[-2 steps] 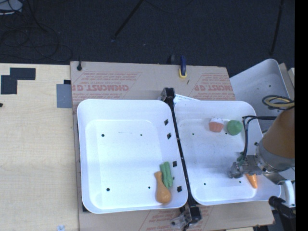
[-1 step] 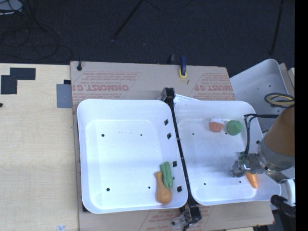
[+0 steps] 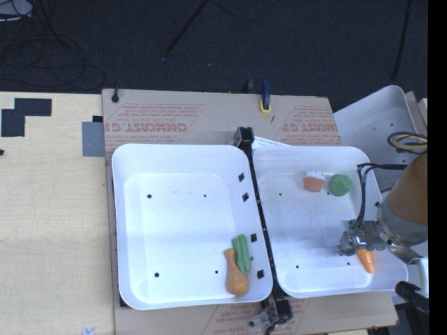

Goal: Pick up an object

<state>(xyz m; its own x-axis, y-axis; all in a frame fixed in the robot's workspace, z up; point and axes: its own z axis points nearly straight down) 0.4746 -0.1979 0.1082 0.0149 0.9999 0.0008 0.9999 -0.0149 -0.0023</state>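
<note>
From where I stand, the nearest thing is the orange carrot-like piece with a green strip [image 3: 238, 265] in the left bin [image 3: 133, 187], lying at about five o'clock of that bin, tucked close to the divider [image 3: 255, 208] between the two bins. It sits almost against the wall there, which I judge makes it an awkward pick: fingers coming down would have little room on the divider side.

A little farther back, on the right, the gripper [image 3: 357, 243] is low in the right bin [image 3: 293, 285], at about four o'clock of that bin, near the right wall. A small orange object [image 3: 365, 259] lies just at its tip, touching or nearly so. I cannot tell how wide the claw stands or whether it has hold of that piece; the metal parts are too small and blurred to read. My guess is this orange piece is the target, since the arm [image 3: 412, 194] is bent down right over it. The bin wall close by could crowd the grasp.

Farther still, at about one o'clock of the right bin, a small orange-and-white piece [image 3: 314, 181] and a green ball [image 3: 340, 185] sit just beside each other, well apart from the gripper and out of its way.

At the far edge, a blue clamp [image 3: 265, 98] pins the cardboard sheet [image 3: 209, 121] under the bins.
</note>
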